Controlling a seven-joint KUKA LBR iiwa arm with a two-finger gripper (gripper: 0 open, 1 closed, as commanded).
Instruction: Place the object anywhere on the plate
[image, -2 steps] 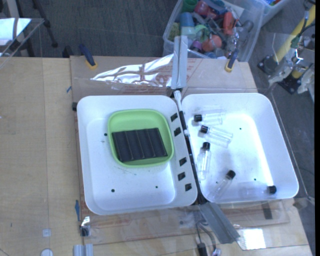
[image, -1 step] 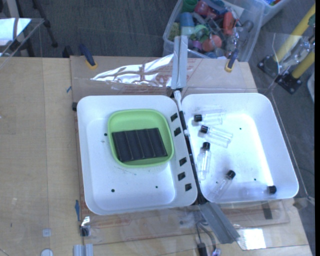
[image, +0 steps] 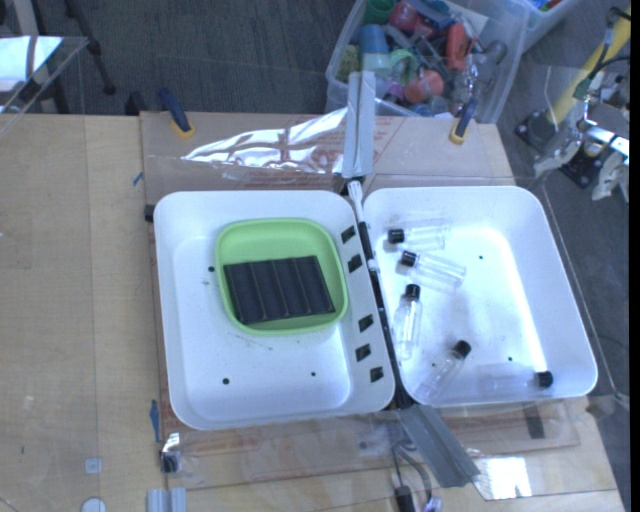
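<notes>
A green, rounded-square plate (image: 281, 231) sits in the left white bin (image: 190, 380). A flat, dark ridged rectangular block (image: 278, 288) lies on it, covering most of the plate's floor. In the right white bin (image: 560, 290) lie several clear vials with black caps. One vial (image: 427, 236) is near the back, another vial (image: 441, 269) lies just below it, and a third vial (image: 407, 320) is beside the divider. More vials lie along the front wall.
Black clips (image: 364, 322) line the ridge between the two bins. A crinkled clear sheet (image: 280, 150) lies behind the left bin. A clear tub of colourful items (image: 430, 45) stands at the back. Cabled equipment (image: 590, 140) sits off the bench at the right.
</notes>
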